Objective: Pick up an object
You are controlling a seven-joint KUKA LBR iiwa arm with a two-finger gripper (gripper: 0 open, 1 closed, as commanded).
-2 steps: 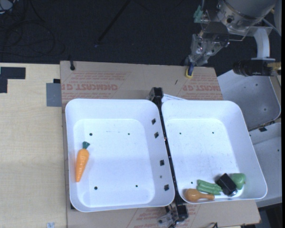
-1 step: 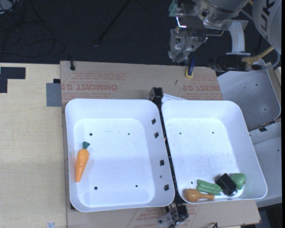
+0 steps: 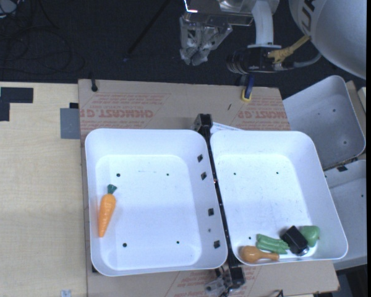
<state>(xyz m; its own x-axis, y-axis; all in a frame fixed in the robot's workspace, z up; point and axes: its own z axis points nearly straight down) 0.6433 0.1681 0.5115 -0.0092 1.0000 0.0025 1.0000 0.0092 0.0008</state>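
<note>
A: The gripper [image 3: 198,45] is hanging at the top of the view, beyond the far edge of the brown board [image 3: 173,107], over the dark floor. It is carrying nothing; whether it is open or closed I cannot tell from here.

B: Anything sitting under it?

A: No. Both bins are lying well below it in the picture. The left bin [image 3: 96,147] is holding a toy carrot [image 3: 106,210] near its left wall, orange body, green top pointing away from us.

B: And the right bin [image 3: 309,150]?

A: Four items are crowding its near right corner. A black block [image 3: 294,239] is resting against a green rounded piece [image 3: 310,232]. A green pod-shaped piece [image 3: 272,244] is lying just left of the block, and an orange pear-shaped piece [image 3: 257,255] is touching the near wall below it.

B: Obstructions?

A: The black divider clips [image 3: 210,190] are running between the bins. The carrot is lying alone, well apart from everything.
</note>
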